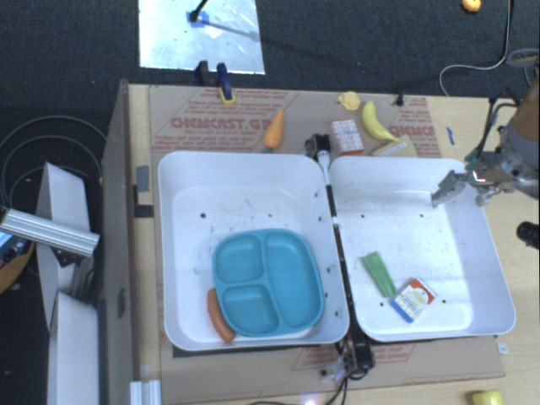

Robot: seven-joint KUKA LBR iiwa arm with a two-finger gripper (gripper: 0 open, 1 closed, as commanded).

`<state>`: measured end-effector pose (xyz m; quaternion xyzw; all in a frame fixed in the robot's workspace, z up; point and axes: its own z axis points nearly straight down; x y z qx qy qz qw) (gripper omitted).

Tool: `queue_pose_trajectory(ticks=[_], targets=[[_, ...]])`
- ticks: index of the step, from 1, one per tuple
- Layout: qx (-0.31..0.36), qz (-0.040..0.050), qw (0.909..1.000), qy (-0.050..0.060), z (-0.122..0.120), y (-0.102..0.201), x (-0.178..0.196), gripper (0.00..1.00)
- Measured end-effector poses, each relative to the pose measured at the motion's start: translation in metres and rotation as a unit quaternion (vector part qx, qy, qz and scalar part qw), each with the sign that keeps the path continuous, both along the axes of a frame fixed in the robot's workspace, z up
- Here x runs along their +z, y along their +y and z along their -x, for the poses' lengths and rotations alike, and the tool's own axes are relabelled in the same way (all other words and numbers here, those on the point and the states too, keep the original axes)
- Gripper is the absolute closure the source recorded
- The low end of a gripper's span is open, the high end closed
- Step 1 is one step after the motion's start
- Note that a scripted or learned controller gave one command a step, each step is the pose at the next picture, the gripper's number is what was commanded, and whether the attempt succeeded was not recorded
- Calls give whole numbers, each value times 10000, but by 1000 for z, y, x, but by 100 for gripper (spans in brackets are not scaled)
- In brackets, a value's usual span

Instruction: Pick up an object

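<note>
Camera view: pick not yet made, whole task left. Gripper [460, 186] over right bin [498, 298], upper right part, apart from every object. Candidates: green tube [379, 274] and small box [413, 299] low in right bin; blue tray [267, 282] and sausage [220, 315] in left bin [181, 226]. Nothing between fingers; opening too small to read, cannot tell.
</note>
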<state>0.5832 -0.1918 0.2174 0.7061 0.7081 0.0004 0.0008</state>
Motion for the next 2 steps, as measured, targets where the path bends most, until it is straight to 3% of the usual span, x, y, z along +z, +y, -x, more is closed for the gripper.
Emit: queue_pose_trajectory(ticks=[1,2], targets=[[-3,-23,10000,44,46,43,-78,0],[14,-9,10000,-16,64,91,-133,0]])
